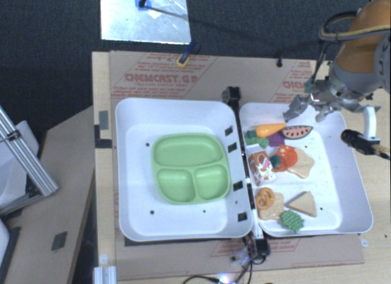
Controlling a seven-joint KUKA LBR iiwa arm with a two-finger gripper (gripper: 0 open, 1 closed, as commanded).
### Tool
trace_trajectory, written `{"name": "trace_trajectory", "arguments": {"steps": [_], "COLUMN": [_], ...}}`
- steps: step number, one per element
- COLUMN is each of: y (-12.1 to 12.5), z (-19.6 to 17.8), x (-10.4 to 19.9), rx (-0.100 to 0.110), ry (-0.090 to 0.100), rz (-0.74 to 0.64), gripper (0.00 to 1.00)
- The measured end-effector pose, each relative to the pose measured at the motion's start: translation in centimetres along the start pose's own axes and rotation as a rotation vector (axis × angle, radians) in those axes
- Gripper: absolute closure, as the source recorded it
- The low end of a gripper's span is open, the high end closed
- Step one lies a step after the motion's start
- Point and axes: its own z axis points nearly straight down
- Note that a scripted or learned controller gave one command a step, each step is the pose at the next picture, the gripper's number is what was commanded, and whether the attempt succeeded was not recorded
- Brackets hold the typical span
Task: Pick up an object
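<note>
The gripper point(308, 110) hangs open and empty above the watermelon slice point(297, 132); it should drop straight down, then squeeze gently.

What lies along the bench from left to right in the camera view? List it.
Left bin → green divided tray → right bin with the toy food → gripper above that bin's far right.

The arm point(366, 38) has an orange rounded band above a grey wrist, a dark cable looping beside it, and perhaps metal-coloured fingers point(297, 107).
</note>
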Motion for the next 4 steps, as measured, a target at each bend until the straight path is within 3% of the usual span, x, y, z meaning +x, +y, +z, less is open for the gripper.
{"name": "trace_trajectory", "arguments": {"steps": [2, 3, 4], "y": [0.2, 0.3, 0.5], "z": [9.6, 12.4, 11.1], "x": [-0.9, -0.8, -0.8], "rx": [0.0, 0.0, -0.006], "ry": [0.0, 0.0, 0.0], "rz": [-0.003, -0.003, -0.004], "gripper": [0.0, 0.0, 1.0]}}
